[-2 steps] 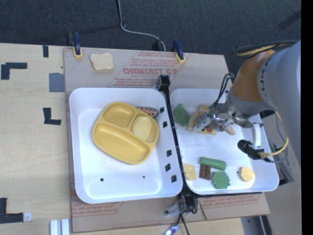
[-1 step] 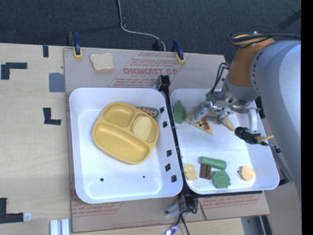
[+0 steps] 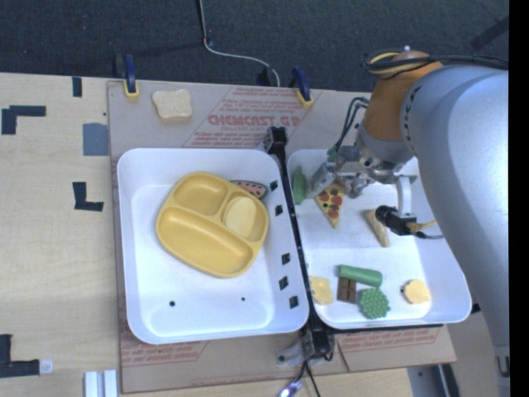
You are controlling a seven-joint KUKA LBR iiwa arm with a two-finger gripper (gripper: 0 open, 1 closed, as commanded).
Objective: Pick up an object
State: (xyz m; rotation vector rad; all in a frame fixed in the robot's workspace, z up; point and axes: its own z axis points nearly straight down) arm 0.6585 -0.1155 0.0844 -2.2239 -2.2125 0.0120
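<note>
- Pizza slice (image 3: 331, 204) – likeliest pick, lying flat in right bin (image 3: 430, 263), point toward bottom of frame, right under and just left of claw (image 3: 343, 180).
- Claw low over upper-left part of right bin, at end of grey arm (image 3: 463, 155) w/ orange band (image 3: 388, 110) above wrist.
- Claw state: can't tell – tips blur into slice and bin floor; no clear gap, no clear clamp.
- Nothing seen between tips, so no hold claimed.
- Green piece (image 3: 298, 184) left of claw, against bin wall; close enough to get bumped.
- Tan stick (image 3: 378, 228) w/ dark end, below-right of claw, near.
- Further below claw, front of bin: green cylinder (image 3: 359, 275), brown block (image 3: 346, 290), green bumpy ball (image 3: 374, 303), yellow chunk (image 3: 320, 289); yellow lump (image 3: 416, 291) off to lower right.
- Far left of claw, in left bin (image 3: 140, 304): yellow divided plate (image 3: 212, 224), w/ watermelon-looking slice (image 3: 250, 188) at its top edge.
- Bread piece (image 3: 172, 104) up-left of claw, outside bins on cardboard.
- Step, as judged: at or just before grasp – descent looks about done, lift not begun.
- Next move calls for: closing squarely on slice, then straight lift; slice thin and flat, so tips need to reach floor level.
- Risk: tips sliding over slice, coming up w/ nothing.
</note>
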